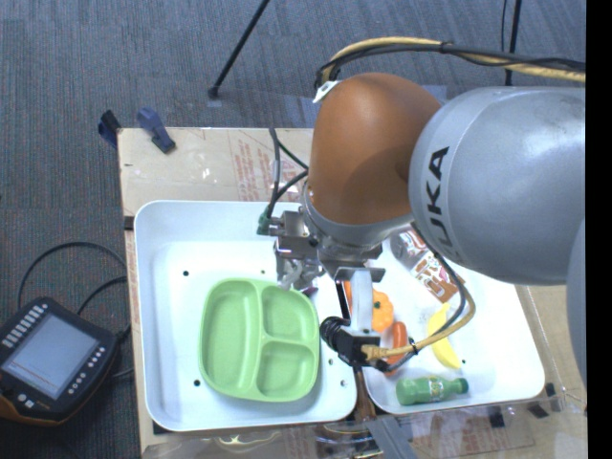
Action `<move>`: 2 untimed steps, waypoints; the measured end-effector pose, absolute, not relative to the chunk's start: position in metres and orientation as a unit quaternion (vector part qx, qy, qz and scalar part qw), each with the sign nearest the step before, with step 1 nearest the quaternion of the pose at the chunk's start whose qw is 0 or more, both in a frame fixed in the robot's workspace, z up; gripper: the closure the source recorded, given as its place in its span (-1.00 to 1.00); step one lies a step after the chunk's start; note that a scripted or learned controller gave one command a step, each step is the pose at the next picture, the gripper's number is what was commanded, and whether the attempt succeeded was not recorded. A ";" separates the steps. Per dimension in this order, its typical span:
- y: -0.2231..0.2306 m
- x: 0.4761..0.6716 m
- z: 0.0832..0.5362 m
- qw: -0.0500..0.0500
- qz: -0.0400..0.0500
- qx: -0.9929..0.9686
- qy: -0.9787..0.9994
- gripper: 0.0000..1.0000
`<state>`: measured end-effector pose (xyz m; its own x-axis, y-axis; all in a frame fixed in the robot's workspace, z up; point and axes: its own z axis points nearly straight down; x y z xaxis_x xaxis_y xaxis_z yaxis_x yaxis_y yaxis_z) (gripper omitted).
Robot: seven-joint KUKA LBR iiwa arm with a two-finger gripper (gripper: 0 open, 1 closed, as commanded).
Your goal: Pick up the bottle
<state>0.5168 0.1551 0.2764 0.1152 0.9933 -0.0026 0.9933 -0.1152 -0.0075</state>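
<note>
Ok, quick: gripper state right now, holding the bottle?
Gripper: open or shut cannot be told. It hangs over the left bin by the green tray; the green bottle lies in the right bin.

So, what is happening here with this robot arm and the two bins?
The grey and orange arm reaches in over two white bins. Its hand hangs above the left bin, at the far edge of a green divided plate. The green bottle lies on its side in the right bin, near the front wall, with a banana and an orange thing close by. The hand is well apart from the bottle, so the bottle is not yet picked up.
</note>
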 end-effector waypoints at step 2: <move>0.242 0.476 0.294 0.002 0.006 -0.748 -0.664 1.00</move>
